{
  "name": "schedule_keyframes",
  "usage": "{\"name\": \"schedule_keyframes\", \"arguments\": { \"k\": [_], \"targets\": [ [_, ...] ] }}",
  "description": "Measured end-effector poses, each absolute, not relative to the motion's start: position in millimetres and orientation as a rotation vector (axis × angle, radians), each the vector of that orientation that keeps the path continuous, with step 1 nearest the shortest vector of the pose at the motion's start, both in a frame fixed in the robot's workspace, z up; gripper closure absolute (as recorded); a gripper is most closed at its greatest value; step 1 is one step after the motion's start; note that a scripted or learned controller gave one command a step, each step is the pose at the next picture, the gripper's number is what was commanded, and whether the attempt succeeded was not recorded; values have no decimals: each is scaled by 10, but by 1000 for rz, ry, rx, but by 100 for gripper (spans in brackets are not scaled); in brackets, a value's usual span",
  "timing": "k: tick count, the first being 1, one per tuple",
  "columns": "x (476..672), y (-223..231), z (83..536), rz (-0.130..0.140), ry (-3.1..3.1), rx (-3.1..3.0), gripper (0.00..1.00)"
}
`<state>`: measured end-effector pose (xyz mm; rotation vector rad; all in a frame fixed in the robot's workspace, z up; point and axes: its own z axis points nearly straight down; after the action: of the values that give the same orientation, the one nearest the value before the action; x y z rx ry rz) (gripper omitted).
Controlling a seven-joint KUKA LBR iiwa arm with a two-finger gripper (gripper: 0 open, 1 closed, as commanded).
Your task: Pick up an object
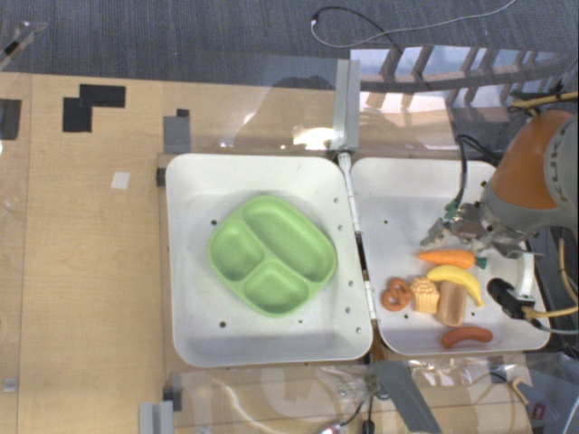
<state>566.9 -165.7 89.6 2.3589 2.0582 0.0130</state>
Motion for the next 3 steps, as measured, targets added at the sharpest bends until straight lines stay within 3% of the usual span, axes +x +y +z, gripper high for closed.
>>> {"name": "schedule_keyframes", "arguments": {
  "k": [1,2,3],
  "targets": [
    [5165,-1688,894,20,1605,2690,0],
    [5993,-1975,1262,1,1240,2886,0],
    [6603,-1925,1990,3,1574,2715,0]
  ]
}}
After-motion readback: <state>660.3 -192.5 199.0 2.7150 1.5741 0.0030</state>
